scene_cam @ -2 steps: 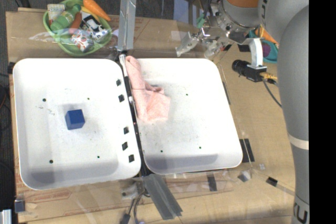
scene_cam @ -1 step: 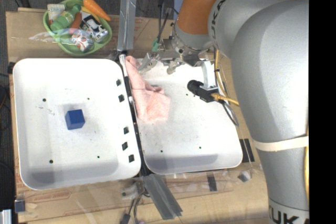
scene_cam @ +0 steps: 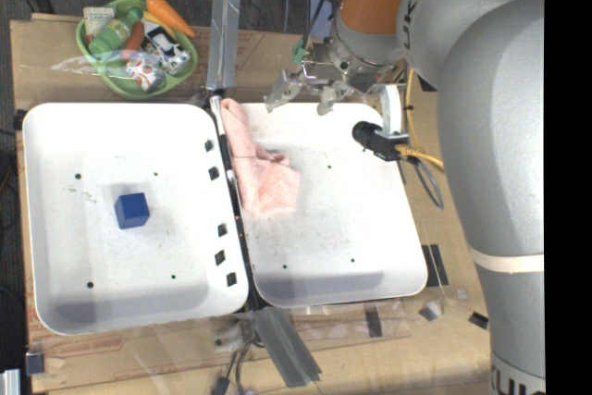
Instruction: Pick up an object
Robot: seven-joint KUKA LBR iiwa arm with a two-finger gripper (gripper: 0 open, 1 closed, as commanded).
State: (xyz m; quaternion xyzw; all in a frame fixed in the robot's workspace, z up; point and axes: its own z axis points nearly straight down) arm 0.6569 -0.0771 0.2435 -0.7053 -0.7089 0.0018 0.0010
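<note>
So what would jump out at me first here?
Likely the big grey arm with its orange band, looming over the right bin, its pincer spread open near the far rim. Then the blue cube in the left bin and the pink cloth by the divider.

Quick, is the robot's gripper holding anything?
Gripper: open, holding nothing, above the right bin's back edge.

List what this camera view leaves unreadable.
- Items in the green bowl: too small and piled up to name, apart from a carrot.
- Bench beyond the right bin: hidden by the grey arm.
- Bin floor beneath the pink cloth.
</note>
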